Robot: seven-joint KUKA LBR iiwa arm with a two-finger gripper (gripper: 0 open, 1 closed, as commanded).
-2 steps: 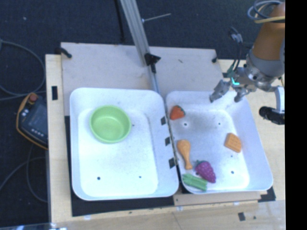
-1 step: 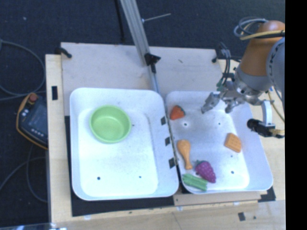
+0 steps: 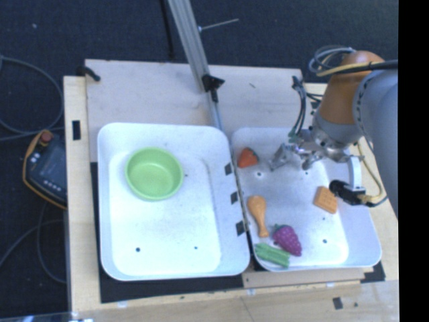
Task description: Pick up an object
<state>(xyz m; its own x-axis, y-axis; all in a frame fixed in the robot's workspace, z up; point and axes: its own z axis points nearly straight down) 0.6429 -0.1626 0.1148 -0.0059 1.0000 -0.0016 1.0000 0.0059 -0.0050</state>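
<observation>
- A green vegetable piece (image 3: 271,254) is lying at the near edge of the right bin (image 3: 358,247), closest to the camera, with a purple grape bunch (image 3: 287,239) touching it just to the right and slightly farther.
- A tan drumstick-shaped toy (image 3: 257,213) is lying just beyond those 2, near the bin's left wall.
- An orange-red toy with a green top (image 3: 247,157) is sitting at the far left of the same bin.
- A small orange cracker-like square (image 3: 326,200) is resting toward the right side of that bin, well apart from the other 4 items.
- The gripper (image 3: 292,158) is hanging over the far part of the right bin, between the orange-red toy and the square; its 2 fingers are standing apart, with nothing between them.
- The left bin (image 3: 167,247) is holding 1 green bowl (image 3: 155,173) in its far left area.
</observation>
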